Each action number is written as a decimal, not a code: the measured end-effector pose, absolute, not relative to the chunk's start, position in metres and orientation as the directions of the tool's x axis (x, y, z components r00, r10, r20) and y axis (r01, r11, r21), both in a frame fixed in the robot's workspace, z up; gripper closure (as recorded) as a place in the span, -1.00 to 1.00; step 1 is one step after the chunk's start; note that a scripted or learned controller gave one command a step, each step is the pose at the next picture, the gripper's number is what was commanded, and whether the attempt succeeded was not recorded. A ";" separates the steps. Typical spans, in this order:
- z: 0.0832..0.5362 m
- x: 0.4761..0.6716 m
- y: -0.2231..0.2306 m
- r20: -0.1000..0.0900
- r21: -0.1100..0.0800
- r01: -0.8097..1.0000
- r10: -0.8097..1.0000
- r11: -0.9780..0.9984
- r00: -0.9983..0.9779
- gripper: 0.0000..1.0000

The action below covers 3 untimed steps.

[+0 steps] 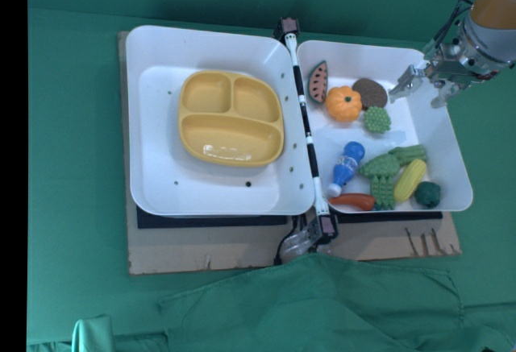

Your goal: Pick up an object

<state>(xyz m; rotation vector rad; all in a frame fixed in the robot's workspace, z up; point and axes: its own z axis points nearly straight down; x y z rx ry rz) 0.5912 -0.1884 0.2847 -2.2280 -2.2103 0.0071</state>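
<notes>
Fingers [407, 84] of the gripper [425, 89] stood apart and held nothing, poised above the far edge of the right bin [456, 155]. Likely targets lay just beside it: a brown piece [370, 91], a green knobbly piece [376, 119] and an orange pumpkin [344, 104]. A clean grasp would call for centring over one item and descending vertically. Crowding was the hazard: pumpkin and watermelon slice [318, 81] lay close together. The left bin [153, 101] on the desk carried a yellow divided plate [231, 118].
</notes>
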 end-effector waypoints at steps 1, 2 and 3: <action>0.185 0.571 -0.187 -0.001 0.000 1.000 1.000 -0.006 0.006 -1.00; 0.189 0.573 -0.187 -0.003 0.005 1.000 1.000 -0.004 0.004 -1.00; 0.189 0.573 -0.187 -0.003 0.005 1.000 1.000 -0.004 0.004 -1.00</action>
